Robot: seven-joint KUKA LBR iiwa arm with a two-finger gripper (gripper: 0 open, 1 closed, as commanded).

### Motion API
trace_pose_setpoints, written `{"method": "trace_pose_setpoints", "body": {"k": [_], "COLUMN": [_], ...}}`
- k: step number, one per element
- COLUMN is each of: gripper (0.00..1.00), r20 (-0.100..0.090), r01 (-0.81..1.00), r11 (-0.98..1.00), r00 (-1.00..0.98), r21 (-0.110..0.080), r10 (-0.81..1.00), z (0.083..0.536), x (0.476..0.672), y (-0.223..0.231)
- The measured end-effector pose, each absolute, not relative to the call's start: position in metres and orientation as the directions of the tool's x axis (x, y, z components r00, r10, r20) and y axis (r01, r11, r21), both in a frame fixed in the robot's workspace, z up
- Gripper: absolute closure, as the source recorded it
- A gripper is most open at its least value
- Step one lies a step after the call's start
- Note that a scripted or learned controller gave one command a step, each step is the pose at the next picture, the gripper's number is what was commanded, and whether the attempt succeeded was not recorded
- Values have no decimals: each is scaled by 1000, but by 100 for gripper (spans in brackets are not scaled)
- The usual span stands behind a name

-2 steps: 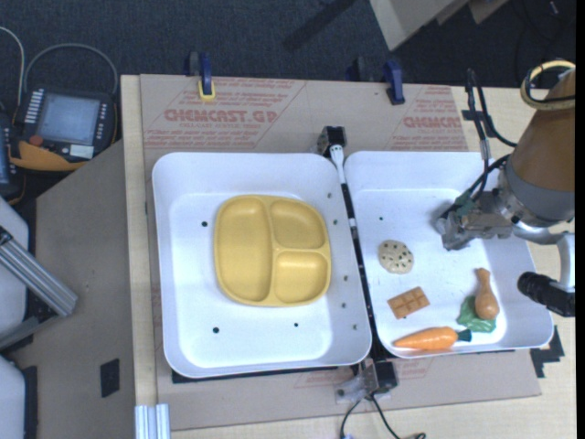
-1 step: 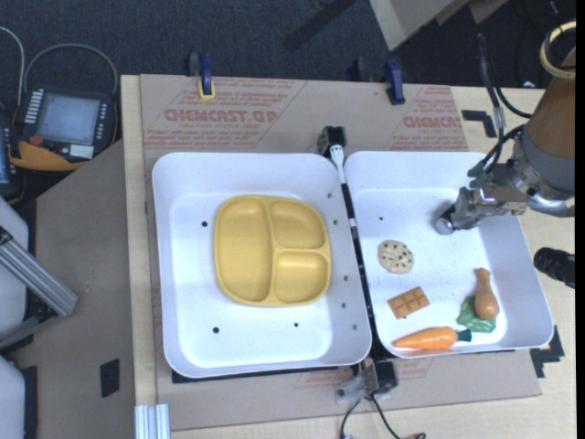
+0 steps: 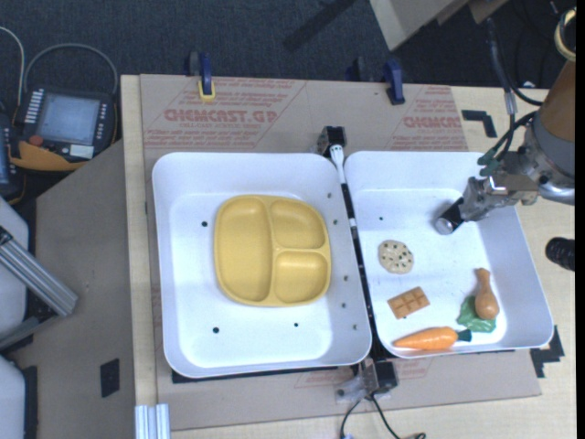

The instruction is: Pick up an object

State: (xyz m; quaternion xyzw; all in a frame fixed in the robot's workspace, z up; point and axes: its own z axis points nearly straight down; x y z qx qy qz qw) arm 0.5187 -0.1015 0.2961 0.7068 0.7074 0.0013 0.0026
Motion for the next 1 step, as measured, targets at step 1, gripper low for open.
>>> {"method": "trace_pose_setpoints", "body": {"k": [1], "gripper": [100], "r20": [-1], "r01": [1000], "r11": [4], "r00": [-4], "r21": [3], "r10": [1000], "z": [290], "x": [545], "y": [-57]}}
